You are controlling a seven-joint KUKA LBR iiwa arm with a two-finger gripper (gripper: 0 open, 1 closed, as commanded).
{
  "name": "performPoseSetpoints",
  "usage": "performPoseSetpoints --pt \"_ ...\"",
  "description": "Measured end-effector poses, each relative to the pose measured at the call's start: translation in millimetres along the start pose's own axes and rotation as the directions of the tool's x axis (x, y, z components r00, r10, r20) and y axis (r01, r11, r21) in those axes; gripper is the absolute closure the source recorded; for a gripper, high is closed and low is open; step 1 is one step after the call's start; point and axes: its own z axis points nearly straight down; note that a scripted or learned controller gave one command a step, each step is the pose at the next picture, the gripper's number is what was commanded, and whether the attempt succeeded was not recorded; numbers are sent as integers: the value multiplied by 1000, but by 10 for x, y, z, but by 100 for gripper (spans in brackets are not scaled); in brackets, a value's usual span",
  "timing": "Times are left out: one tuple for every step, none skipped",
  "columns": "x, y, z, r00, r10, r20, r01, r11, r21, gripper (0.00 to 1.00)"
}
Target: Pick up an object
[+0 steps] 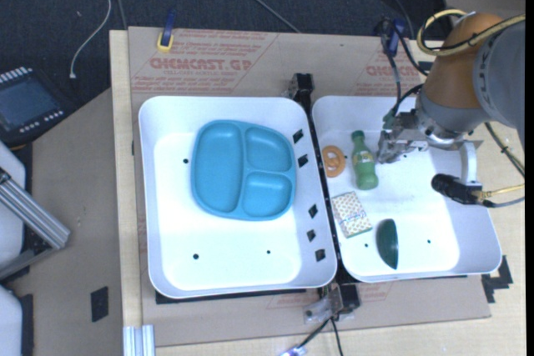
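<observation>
The right bin (467,250) holds a small green bottle (363,162) lying near its left side. An orange ring (333,161) lies just left of the bottle. A checkered packet (351,214) and a dark green rounded object (387,242) lie nearer the front. My gripper (390,144) hangs low over the right bin, just right of the bottle's upper end and close to it. Nothing is visibly held.
A blue divided plate (244,169) lies in the left bin (167,246). The black divider (310,179) with clips runs between the bins. The arm's grey wrist with its orange band (455,71) and cables covers the right bin's far right corner.
</observation>
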Motion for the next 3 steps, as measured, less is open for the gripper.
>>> performPoseSetpoints --pt "-8 48 -639 1000 -1 2 1 1000 -6 100" --pt "-33 117 -1267 1000 -1 3 1 1000 -6 100" --pt "-5 230 -1844 1000 -2 3 2 1000 -8 100"
